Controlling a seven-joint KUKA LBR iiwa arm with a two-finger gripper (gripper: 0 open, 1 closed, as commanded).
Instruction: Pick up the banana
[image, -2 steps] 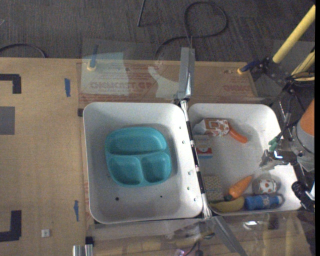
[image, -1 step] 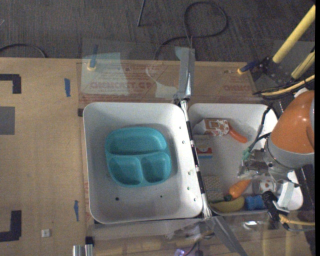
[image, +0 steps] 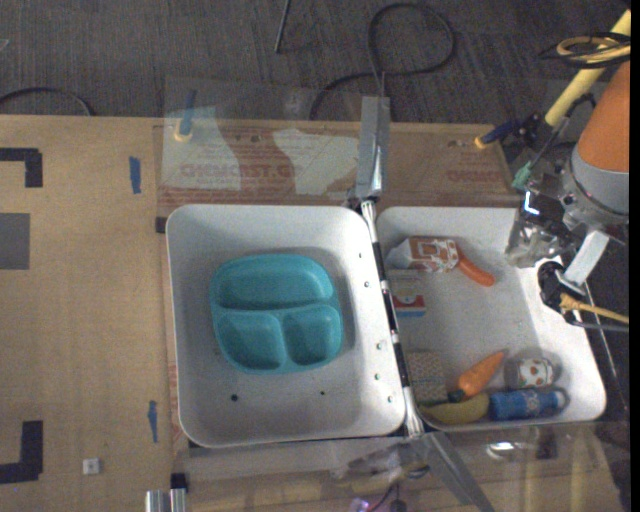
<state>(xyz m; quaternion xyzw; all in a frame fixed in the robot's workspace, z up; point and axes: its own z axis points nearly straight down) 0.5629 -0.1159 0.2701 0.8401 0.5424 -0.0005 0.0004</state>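
Banana (image: 462, 408): lying in the right bin (image: 500, 310), front-left corner, long axis running left-right along the front wall.
Neighbours: a carrot (image: 482, 371) leaning just above it; a blue bottle (image: 525, 403) touching its right end.
Hidden: its left tip blurring into the bin wall.
Gripper (image: 528, 243): hovering over the bin's far-right edge; its opening is something I cannot tell.
Room: bin centre lying open.

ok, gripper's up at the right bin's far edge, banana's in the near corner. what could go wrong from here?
1. The banana is wedged against the right bin near wall, leaving little finger room; the gripper may hit the rim.
2. An orange carrot lies on the banana and a blue bottle touches its end, so a grasp could catch those instead.
3. The descent may knock the small round toy nearby.
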